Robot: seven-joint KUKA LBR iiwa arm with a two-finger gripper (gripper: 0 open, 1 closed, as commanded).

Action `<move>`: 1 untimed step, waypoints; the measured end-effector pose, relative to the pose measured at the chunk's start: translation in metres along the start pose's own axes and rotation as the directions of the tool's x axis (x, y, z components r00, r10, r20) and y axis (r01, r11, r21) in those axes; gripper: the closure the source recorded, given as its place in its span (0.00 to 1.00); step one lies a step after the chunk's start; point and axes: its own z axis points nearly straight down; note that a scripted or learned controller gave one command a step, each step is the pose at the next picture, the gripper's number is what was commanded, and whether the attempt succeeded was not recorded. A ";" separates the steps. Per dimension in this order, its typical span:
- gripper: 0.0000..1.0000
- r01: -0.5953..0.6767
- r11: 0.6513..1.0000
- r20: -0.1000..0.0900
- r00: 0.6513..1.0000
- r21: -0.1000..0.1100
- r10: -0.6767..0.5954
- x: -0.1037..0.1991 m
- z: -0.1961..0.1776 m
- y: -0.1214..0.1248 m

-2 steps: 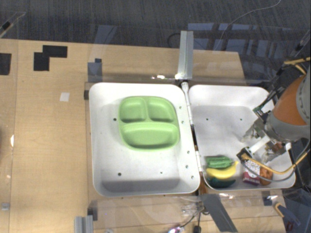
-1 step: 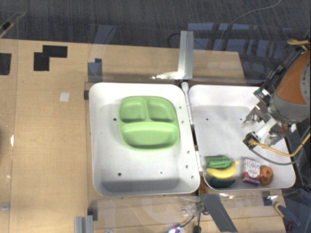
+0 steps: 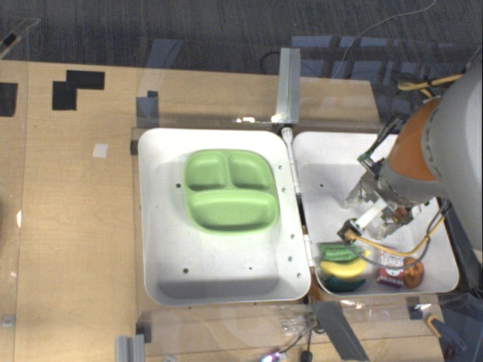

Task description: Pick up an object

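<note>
My gripper (image 3: 362,199) hangs over the middle of the right bin (image 3: 324,164), below the arm's orange band. Along the bin's front edge lie a green object (image 3: 339,253) and, just in front of it, a yellow banana (image 3: 344,268). To their right are a small white packet with red print (image 3: 390,259), a purple item (image 3: 389,278) and a brown rounded object (image 3: 412,275). The gripper is above and slightly behind the green object and the banana. I see nothing held in it.
The left bin (image 3: 162,262) holds a green divided plate (image 3: 229,189) near its middle. A metal post (image 3: 287,89) stands behind the wall between the two bins. The wooden bench (image 3: 68,225) extends to the left.
</note>
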 end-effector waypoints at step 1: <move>0.00 0.209 0.978 0.001 0.978 -0.001 -0.209 0.005 0.001 0.057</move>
